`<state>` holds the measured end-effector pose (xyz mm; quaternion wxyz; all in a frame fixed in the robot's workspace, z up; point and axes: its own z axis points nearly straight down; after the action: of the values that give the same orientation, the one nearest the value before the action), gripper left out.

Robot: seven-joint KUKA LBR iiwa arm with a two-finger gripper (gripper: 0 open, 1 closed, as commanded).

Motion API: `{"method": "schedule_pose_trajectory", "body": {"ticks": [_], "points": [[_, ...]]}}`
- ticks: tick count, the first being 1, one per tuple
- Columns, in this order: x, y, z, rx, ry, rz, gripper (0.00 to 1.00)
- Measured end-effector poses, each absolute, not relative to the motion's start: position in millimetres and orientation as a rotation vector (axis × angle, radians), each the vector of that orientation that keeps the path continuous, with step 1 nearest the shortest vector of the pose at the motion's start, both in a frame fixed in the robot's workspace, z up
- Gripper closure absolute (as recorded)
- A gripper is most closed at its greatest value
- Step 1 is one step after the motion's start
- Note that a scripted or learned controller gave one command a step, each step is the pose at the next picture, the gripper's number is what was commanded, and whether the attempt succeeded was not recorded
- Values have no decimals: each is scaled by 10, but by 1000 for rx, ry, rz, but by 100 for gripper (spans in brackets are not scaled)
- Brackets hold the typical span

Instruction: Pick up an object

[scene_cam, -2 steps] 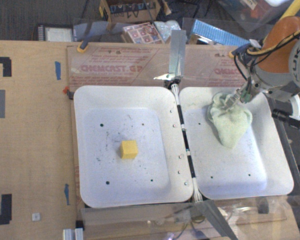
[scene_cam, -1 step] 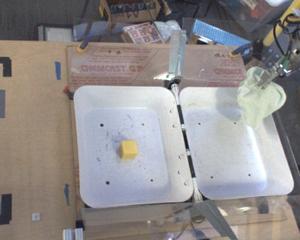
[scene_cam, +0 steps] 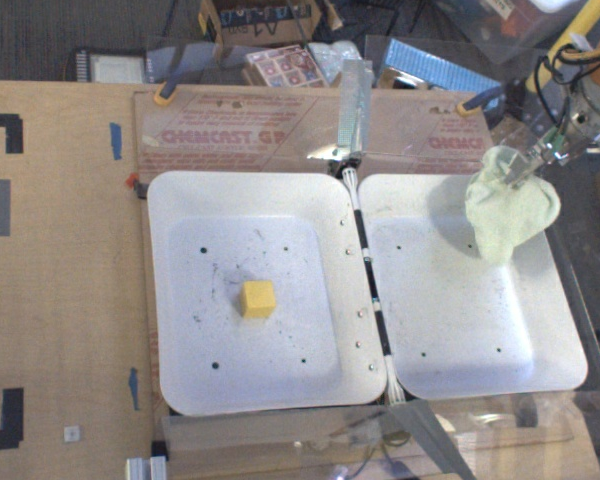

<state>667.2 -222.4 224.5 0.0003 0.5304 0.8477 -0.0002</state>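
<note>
The tool [scene_cam: 533, 164] sits at the upper right of the right bin [scene_cam: 450, 358], pinching the top of a pale green cloth [scene_cam: 510, 213]. The cloth hangs directly below the tool, its long axis running downward over the bin's far right corner. A yellow block [scene_cam: 259, 299] lies well apart in the left bin [scene_cam: 180, 208].

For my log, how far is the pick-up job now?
Done: the tool has a pale green cloth pinched, and it hangs above the right bin. In hand: lifting it. Left: nothing obvious. The yellow block lies in the left bin.
</note>
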Motion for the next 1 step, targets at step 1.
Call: {"method": "schedule_pose_trajectory", "body": {"ticks": [1], "points": [[6672,-2231,2282,1131,2929,0,100]]}}
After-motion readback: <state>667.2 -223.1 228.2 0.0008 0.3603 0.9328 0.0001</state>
